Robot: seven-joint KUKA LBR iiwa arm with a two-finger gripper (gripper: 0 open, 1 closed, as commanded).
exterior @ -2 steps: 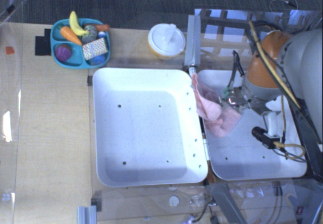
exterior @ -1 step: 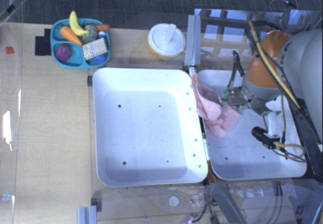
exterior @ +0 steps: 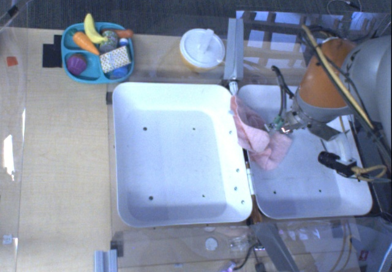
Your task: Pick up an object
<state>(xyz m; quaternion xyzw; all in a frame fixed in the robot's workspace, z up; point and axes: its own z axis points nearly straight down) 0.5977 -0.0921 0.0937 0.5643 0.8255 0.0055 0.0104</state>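
Your gripper (exterior: 278, 127) sat at the cloth's (exterior: 260, 139) right edge, long axis downward; finger state indiscernible

Bright, even overhead light — soft shadows in the white bins (exterior: 177, 96), slight glare, mild softness

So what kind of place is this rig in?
Probably a robotics lab bench set up for pick trials: two white bins side by side, a pink cloth as a test item, and a blue tray of toy food.
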